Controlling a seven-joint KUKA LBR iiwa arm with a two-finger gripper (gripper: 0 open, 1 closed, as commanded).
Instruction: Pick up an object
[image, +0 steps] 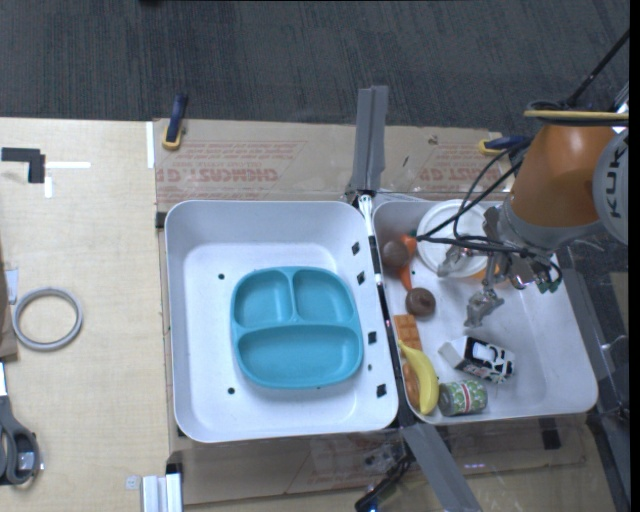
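Spanning the lower part of the view is a pale wooden table (80, 400), with dark carpet beyond its far edge and a printed cardboard sheet (260, 160) lying under the two bins. On the bare wood at the left rest a roll of grey tape (45, 318) and, at the bottom corner, a pair of scissors (15, 450).

The arm (565, 180) reaches in from the right, its orange band above the wrist, cables looping around it. The gripper (485, 300) hangs over the right bin (570, 360), pointing down toward the bin floor; its fingers look slightly parted with nothing between them.

The left bin (200, 400) holds a blue divided plate (297, 327) at its centre. The right bin holds a white bowl (445, 225) at the back, a banana (420, 375) along the left wall, a green can (462, 398) on its side, a black-and-white box (488, 358), a brown round object (421, 301) and an orange-tipped item (400, 250).
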